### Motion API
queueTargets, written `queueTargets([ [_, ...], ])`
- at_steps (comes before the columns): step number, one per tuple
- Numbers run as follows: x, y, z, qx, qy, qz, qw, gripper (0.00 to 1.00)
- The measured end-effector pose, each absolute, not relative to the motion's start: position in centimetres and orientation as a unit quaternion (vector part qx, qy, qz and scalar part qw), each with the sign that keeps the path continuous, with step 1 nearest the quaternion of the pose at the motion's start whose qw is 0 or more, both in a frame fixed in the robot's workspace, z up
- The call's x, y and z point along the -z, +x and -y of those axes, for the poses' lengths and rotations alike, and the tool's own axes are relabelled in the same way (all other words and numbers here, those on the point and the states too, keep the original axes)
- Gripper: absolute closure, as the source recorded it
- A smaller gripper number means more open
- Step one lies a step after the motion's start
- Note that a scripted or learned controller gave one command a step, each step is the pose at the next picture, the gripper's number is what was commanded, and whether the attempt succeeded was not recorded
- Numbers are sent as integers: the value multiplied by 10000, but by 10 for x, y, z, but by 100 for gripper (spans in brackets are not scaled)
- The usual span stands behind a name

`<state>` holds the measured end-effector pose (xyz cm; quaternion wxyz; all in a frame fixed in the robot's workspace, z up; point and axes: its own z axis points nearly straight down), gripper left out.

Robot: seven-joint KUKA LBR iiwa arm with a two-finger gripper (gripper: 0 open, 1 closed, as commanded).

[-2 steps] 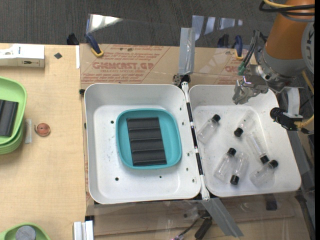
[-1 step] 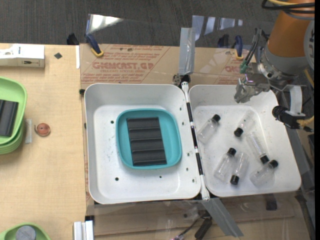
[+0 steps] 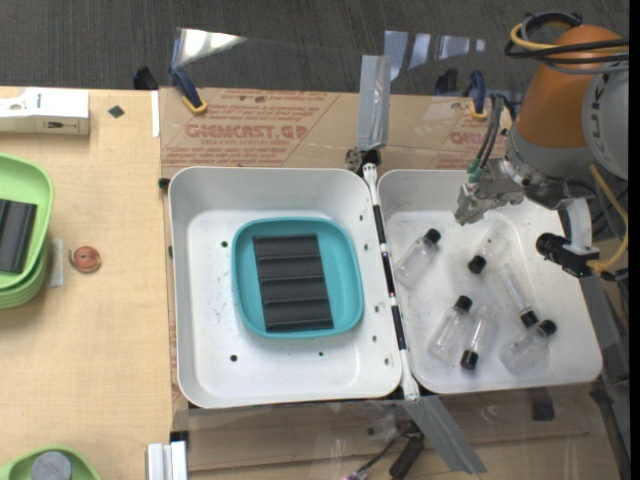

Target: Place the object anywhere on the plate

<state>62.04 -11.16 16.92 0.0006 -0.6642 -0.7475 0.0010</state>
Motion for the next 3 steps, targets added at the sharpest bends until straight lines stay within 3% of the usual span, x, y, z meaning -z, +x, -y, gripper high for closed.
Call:
queueTargets([
  [1, -169, 620, 112, -9, -6643, 7475, 5, 0],
  [2, -252, 582, 162, -10, -6767, 7362, -2, 0],
  [3, -341, 575, 223, -12, -6948, 7192, -3, 0],
])
